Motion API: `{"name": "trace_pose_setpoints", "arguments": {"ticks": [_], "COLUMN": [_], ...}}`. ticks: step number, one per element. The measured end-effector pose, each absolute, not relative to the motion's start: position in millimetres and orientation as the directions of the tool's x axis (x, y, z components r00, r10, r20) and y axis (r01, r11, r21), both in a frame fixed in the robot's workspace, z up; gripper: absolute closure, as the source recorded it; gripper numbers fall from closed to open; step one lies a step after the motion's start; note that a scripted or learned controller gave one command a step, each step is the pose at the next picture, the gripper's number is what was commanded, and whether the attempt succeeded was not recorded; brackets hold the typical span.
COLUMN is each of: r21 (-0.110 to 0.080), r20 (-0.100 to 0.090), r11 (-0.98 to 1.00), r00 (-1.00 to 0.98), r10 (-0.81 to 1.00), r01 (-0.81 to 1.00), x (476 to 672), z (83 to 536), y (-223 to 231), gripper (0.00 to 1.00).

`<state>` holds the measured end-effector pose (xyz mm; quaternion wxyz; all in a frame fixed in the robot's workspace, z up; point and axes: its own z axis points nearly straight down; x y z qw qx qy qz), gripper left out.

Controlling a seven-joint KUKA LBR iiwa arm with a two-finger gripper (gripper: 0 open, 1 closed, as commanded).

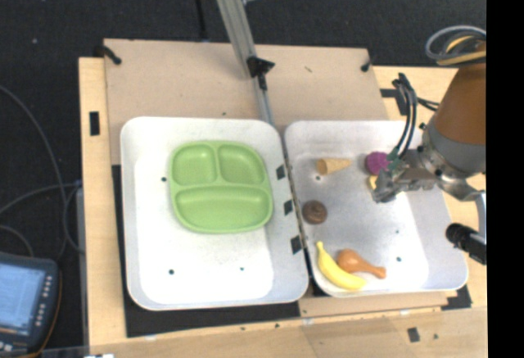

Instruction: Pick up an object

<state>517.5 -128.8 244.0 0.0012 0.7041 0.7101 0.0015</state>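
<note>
My gripper (383, 189) hangs low over the right bin (426, 262), in its upper right part. A purple object (377, 161) lies just above and left of the gripper, very close to it. A small yellow bit (372, 182) peeks out at the gripper's left side. Left of that lies a tan ice-cream cone (332, 165). A brown round object (314, 212) sits near the bin's left wall. A yellow banana (336, 270) and an orange drumstick-shaped toy (360, 263) lie side by side at the bin's front edge.
The left bin (147, 266) holds a green divided plate (221, 188). A slanted metal post (233, 8) rises behind the bins. The arm's orange band (467, 106) and grey wrist overhang the right bin's right side.
</note>
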Motion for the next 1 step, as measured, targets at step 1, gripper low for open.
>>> {"name": "trace_pose_setpoints", "arguments": {"ticks": [1], "r21": [0.002], "r20": [-0.001], "r11": [0.006], "r00": [-0.006], "r10": [1.000], "r01": [1.000], "x": [538.0], "z": [233.2], "y": [-82.4], "gripper": [1.00]}}
